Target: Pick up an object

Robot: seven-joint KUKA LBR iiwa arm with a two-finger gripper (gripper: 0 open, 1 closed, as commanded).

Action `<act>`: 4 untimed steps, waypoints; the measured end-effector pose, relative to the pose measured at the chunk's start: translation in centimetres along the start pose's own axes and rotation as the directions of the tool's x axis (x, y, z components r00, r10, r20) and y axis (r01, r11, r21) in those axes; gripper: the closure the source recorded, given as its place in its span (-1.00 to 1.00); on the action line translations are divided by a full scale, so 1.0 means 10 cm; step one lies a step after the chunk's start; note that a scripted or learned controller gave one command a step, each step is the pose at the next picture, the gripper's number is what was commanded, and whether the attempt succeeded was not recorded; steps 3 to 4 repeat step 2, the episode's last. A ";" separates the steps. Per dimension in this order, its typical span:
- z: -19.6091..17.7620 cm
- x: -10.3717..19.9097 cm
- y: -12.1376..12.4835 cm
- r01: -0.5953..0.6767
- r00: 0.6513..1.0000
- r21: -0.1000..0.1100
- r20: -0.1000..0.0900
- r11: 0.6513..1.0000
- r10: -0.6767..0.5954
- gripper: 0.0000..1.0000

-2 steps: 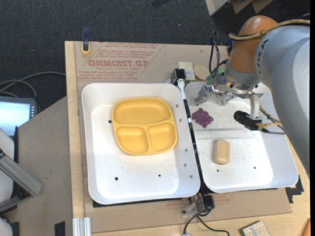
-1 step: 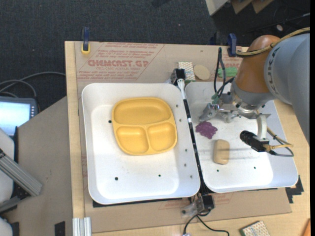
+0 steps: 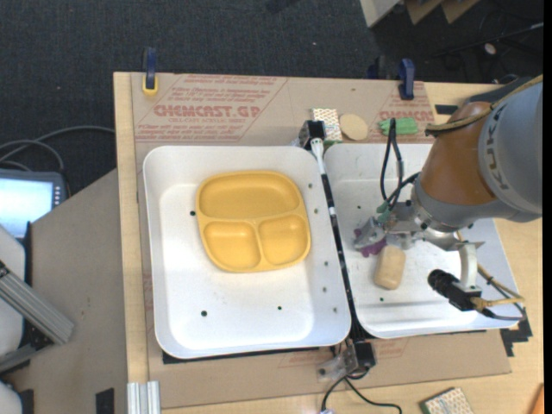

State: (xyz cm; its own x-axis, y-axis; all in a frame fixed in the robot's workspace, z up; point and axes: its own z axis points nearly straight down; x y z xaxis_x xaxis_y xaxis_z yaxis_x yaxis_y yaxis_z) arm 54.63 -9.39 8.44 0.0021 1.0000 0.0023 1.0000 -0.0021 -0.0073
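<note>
My gripper reaches down into the right bin near its left side, under the grey and orange wrist. A small purple object lies right at the gripper's tip, touching it or just below it. A tan, rounded cylinder lies on the bin floor just in front of the gripper, apart from it. In the left bin rests a yellow divided plate with three compartments.
Beyond the bins, on the brown board, sit a tan round piece and a green item. Blue clamps hold the board's far edge. The arm covers the right bin's right part.
</note>
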 end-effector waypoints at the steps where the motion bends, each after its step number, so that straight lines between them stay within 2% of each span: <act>1: -0.10 0.00 0.03 0.000 1.000 -0.008 0.002 1.000 0.000 1.00; 2: -1.06 0.55 0.31 0.009 1.000 -0.018 0.002 1.000 -0.009 1.00; 4: -1.06 0.55 0.31 0.009 1.000 -0.018 0.002 1.000 -0.009 1.00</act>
